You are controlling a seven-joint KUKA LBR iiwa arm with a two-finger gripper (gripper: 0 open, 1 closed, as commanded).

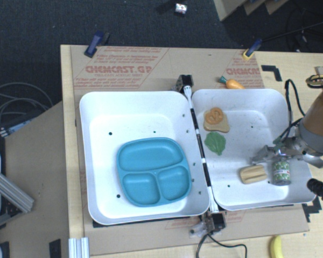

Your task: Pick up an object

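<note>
- The gripper (280, 164) sits low in the right bin (247, 104), near its right wall. Whether it is open or shut on anything I cannot tell.
- A small green-and-white jar (281, 172) stands right at the gripper; a tan block (252, 174) lies just beside it on the left.
- To do this well, I judge the gripper should centre on one object, the jar or the block, and lift straight up, clear of the wall.
- Farther off lie a green leaf (216, 142) and a tan pretzel (215, 119).
- The left bin (97, 112) holds a blue divided tray (153, 171). Both bins rest on a brown bench (124, 63) above dark carpet (43, 15).
</note>
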